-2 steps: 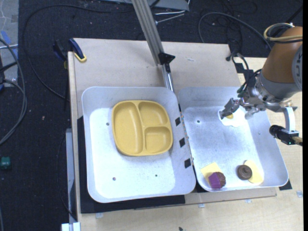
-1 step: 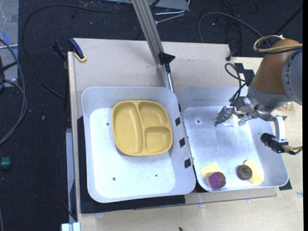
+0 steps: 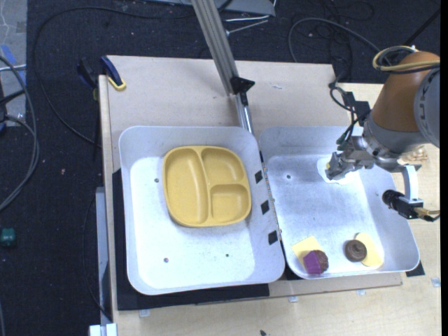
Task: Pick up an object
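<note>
**Gripper low in right bin, candidates still at near edge**

The arm comes in from the right and bends down into the right bin. Its gripper sits low over the bin's far-middle floor, w/ a small pale patch right at the tip. Too blurred to say whether that's an object or glare, so no claim of a grasp. Whether the fingers are spread or pressed together: can't tell from this angle, as the wrist body covers them.

Likely pick targets are along the near wall of the same bin. A purple lumpy object rests on a yellow flat piece, near-left corner. A brown round object sits touching another yellow flat piece, to the right of that. Both groups are well apart from the gripper. They prob. ended up there b/c the bin floor seems to slope toward the near side, though that's a guess.

Left bin holds a yellow divided plate, three compartments, lying flat, far-centre. It's across the divide from the arm's reach, so a less handy target.

Judgement: pick not yet secured. If the tip has nothing, next move needs a lift, then travel toward the near wall. Risk there: objects crowd the wall and sit on or against thin flat pieces, so a finger could jam on the wall or nudge the round ones away.
</note>
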Robot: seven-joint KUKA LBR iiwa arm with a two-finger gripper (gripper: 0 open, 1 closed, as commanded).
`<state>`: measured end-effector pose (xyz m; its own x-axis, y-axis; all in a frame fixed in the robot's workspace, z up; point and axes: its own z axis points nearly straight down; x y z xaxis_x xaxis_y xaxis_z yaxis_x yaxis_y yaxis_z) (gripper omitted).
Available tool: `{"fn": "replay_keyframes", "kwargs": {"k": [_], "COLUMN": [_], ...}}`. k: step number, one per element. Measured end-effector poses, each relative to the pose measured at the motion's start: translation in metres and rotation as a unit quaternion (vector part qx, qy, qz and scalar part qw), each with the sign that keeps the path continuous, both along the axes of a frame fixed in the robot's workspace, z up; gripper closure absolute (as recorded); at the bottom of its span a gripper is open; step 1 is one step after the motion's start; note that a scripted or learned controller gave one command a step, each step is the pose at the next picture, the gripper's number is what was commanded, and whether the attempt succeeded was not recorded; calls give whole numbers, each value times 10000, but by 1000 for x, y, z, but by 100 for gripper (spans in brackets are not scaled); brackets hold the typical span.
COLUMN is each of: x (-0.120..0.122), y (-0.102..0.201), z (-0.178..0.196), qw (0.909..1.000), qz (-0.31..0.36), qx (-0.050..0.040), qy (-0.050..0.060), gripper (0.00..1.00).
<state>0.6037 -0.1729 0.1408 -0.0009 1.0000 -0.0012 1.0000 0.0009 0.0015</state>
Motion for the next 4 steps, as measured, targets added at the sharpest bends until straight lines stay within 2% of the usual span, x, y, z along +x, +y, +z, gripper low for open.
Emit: {"fn": "replay_keyframes", "kwargs": {"k": [1, 2, 3, 4], "x": [-5, 0, 0, -14], "y": [-2, -4, -4, 41], "z": [57, 98, 124, 127], "qw": [10000, 10000, 10000, 10000], "qz": [-2, 5, 5, 4], "qx": [3, 1, 2, 3], "qy": [4, -3, -1, 11], "gripper": [100, 100, 100, 100]}}
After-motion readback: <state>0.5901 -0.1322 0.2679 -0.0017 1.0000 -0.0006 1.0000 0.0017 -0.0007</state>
